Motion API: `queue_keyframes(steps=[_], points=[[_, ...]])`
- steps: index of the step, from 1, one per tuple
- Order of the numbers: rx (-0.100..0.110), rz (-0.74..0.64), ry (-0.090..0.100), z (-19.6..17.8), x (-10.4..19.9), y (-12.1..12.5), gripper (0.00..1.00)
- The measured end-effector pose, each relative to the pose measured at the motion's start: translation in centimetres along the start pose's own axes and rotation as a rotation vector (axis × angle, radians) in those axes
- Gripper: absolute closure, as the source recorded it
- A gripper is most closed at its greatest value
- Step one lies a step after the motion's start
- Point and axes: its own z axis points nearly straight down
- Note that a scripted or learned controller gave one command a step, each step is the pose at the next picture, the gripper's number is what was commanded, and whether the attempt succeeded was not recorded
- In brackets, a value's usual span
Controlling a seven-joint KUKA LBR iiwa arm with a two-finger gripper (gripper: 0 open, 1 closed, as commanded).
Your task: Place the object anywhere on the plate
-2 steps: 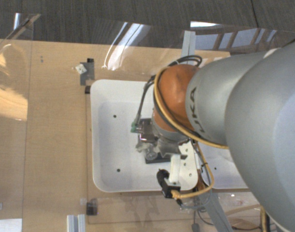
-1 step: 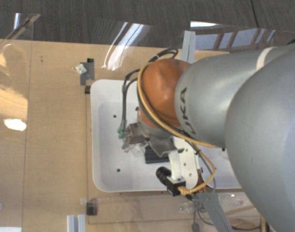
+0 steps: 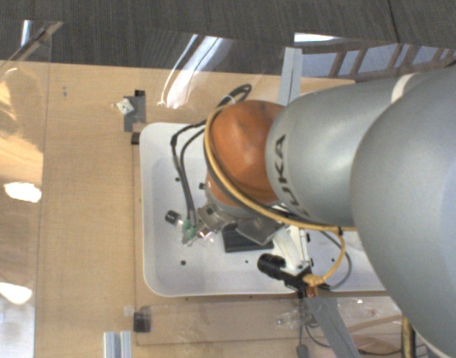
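While the grey arm with its orange band (image 3: 242, 151) covers the shallow white bin (image 3: 157, 222), whether the gripper (image 3: 192, 230) is holding anything cannot be told.

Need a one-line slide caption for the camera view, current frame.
Grey KUKA arm with orange band reaching low over the shallow white bin on the light wooden bench, its bulk hiding most of the bin floor.

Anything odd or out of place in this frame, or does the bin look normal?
Nothing looks spilled or damaged. The arm hangs low over the white bin, covering most of it, so the plate and object can't be checked. The bare part of the bin's floor looks clean and the bin sits square.
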Motion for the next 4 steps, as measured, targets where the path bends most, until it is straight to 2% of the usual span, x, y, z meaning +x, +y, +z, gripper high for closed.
queue_keyframes(steps=[1,2,3,4], points=[[0.000,0.151,-0.001,3.9,-8.7,-0.7,1.00],[-0.003,0.040,-0.002,-3.8,-10.3,4.9,1.00],[-0.004,-0.430,-0.003,-2.2,-8.0,9.2,1.00],[-0.002,-0.319,-0.002,-4.6,-6.9,16.3,1.00]])
